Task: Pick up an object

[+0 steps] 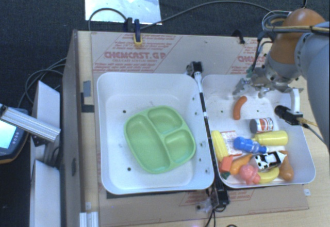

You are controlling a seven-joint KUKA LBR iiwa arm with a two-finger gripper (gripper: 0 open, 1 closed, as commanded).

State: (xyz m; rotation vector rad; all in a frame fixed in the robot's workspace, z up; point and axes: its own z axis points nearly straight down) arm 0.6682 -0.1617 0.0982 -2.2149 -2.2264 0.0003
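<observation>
My gripper [252, 88] hangs over the far part of the right bin [221, 86], fingers spread apart with nothing between them. Just in front of it and slightly left lies an orange sausage [237, 108]. Nearer the front are a small can on its side [262, 125], a yellow block [272, 138], a blue toy [247, 144], a corn cob [219, 144], a carrot [238, 163], a pink toy [249, 173], a black-and-white piece [269, 159] and a brown piece [286, 169].
The left bin [118, 97] holds a green divided plate [160, 138]. A black divider rail [202, 112] runs between the two bins. The grey arm [309, 50] comes in from the upper right, with a cable [296, 117] along the right bin's edge.
</observation>
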